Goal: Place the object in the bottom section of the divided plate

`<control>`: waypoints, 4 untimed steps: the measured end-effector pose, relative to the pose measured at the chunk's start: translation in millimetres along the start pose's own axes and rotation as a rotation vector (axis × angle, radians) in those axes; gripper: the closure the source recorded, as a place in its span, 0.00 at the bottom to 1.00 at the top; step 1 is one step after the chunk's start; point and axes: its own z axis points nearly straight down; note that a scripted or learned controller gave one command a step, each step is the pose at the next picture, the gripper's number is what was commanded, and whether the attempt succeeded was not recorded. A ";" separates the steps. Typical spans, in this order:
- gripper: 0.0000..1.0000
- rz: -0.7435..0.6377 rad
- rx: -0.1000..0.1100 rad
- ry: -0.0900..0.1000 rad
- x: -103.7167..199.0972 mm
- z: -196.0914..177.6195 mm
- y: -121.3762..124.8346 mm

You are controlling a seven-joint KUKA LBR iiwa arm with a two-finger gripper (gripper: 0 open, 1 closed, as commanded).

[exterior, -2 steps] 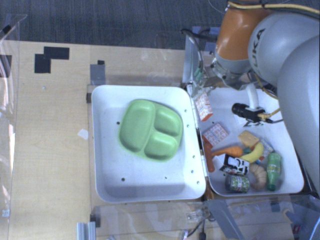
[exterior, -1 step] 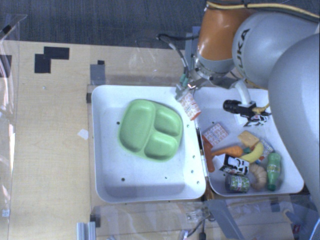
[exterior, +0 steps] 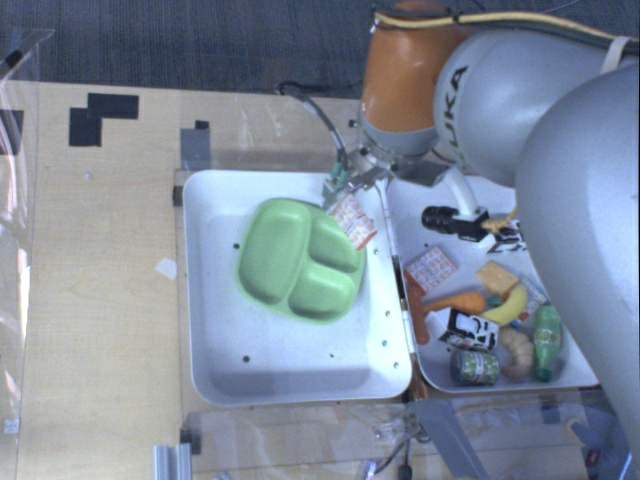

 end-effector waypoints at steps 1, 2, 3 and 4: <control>1.00 -0.115 -0.002 -0.001 70.1 -8.3 46.7; 1.00 -0.147 -0.003 -0.002 47.9 -251.9 30.4; 1.00 -0.080 0.002 0.000 95.1 -143.0 62.9; 1.00 -0.217 0.001 0.000 99.5 -92.9 76.7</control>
